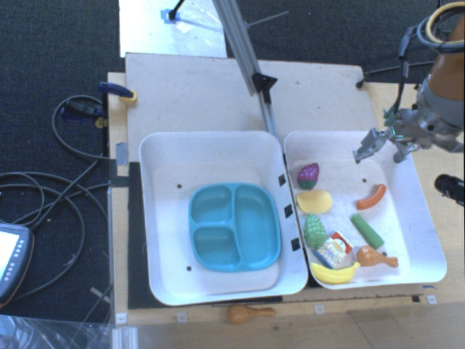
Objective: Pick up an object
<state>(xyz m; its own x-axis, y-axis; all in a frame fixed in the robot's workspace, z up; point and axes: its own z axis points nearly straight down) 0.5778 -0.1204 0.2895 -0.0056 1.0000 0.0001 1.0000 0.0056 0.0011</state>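
— Hand [385, 148] over the far edge of the right bin [430, 257], fingers spread apart, nothing between them?

— Correct. Left to right on the worktop [203, 93]: a blue divided tray [234, 226] lies in the left bin [163, 195]; the right bin holds purple grapes [309, 173], a yellow lemon [314, 201], a green bumpy fruit [314, 230], a small carton [335, 251], a banana [335, 273], a green cucumber [367, 231], a red sausage [371, 196] and an orange drumstick [375, 257].

— And the hand's nearest item?

— The sausage, lying near it but apart.
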